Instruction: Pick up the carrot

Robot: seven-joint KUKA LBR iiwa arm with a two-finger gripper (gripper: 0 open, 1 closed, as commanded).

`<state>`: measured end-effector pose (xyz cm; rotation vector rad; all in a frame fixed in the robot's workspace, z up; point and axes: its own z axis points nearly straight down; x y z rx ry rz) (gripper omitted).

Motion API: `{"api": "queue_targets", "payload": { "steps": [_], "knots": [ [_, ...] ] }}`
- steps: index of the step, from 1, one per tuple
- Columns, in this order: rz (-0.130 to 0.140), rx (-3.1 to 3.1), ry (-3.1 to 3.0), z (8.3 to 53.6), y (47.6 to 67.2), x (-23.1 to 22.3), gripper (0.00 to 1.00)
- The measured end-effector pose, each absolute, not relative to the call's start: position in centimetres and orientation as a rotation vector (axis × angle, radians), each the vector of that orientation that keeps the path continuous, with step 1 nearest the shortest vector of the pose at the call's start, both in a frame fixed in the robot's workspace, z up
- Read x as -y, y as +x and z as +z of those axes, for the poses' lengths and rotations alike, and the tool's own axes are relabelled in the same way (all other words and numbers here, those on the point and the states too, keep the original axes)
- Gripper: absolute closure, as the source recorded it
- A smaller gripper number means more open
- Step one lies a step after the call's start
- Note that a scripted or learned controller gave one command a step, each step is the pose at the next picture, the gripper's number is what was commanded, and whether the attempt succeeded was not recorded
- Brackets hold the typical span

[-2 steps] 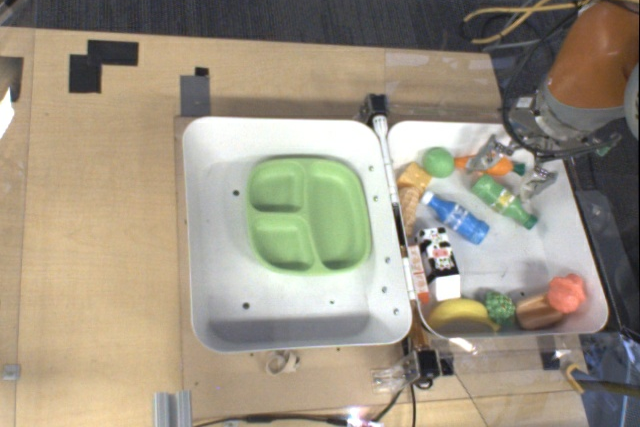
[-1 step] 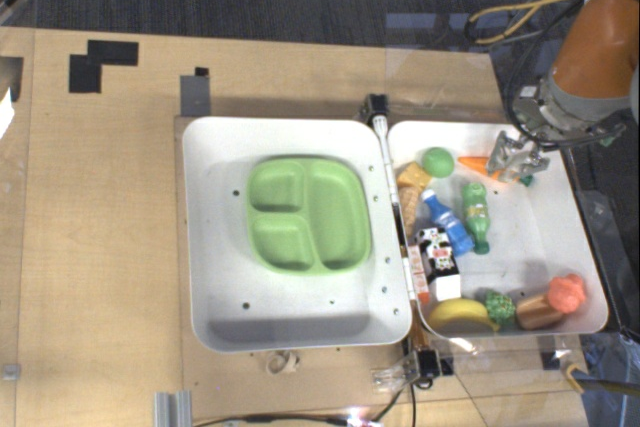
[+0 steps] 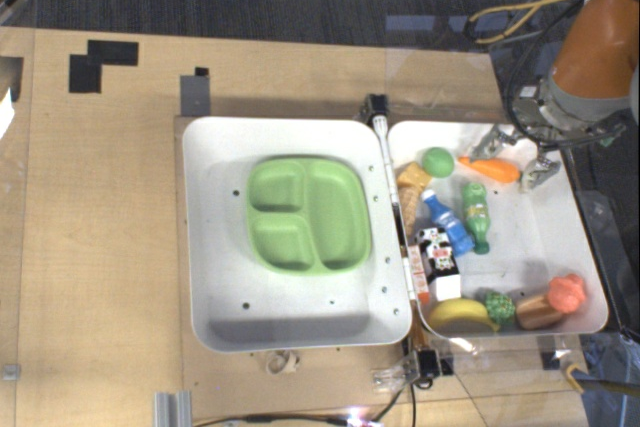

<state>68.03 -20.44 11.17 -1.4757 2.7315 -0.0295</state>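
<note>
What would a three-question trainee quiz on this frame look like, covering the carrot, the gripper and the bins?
1. True or false: the carrot lies in the same bin as the green tray.
2. Which item is nearest the carrot? A) banana B) green ball C) blue bottle
3. Fill in: the gripper sits over the ____ corner of the right bin, as the camera sees it.

Key
1. False: the carrot is in the right bin, the tray in the left bin.
2. B: the ball sits just left of the carrot.
3. Upper right, with the carrot between its open fingers but not clearly clamped.
</note>
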Motion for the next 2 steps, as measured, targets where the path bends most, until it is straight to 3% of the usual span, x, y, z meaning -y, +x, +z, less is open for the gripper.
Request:
{"api": "queue_targets", "payload": {
  "steps": [1, 2],
  "knots": [
    [-0.009, -2.863, -1.247, 10.1, 67.5, 20.3, 0.0],
    [-0.003, -2.94, -1.062, 9.0, 65.4, 20.2, 0.0]
  ]
}}
